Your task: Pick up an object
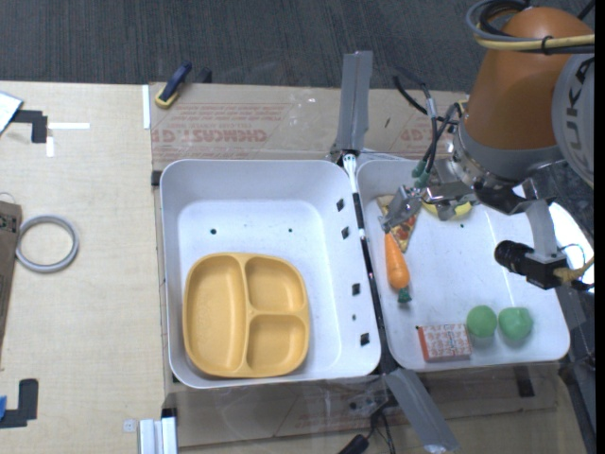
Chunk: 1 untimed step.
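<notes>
Nothing was yet lifted: the gripper (408, 206) was lowered at the right bin's (529, 353) upper left above the carrot (397, 265), its state untellable.

The left bin (180, 206) is white with small dark specks and holds a plain yellow divided plate (248, 314). In the white right bin (544, 348) lie an orange carrot (397, 264) with a green tip, two green balls (498, 323) and a red-and-white patterned packet (443, 342)
</notes>
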Each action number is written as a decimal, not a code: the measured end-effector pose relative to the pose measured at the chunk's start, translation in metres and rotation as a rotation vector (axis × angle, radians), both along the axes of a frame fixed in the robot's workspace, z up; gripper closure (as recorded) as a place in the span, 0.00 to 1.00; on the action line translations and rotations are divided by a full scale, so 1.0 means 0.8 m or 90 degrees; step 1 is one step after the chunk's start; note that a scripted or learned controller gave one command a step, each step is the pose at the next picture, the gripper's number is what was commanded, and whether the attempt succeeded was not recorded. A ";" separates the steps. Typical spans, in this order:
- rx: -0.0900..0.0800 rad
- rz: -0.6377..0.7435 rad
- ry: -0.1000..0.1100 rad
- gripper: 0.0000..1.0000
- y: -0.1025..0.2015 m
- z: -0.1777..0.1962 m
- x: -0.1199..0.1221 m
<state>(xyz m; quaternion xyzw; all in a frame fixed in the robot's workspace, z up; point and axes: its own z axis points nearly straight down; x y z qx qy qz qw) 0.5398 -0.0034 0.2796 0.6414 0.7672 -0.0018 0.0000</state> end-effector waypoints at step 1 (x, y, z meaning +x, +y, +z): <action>0.001 0.084 0.001 0.00 -0.057 -0.106 -0.032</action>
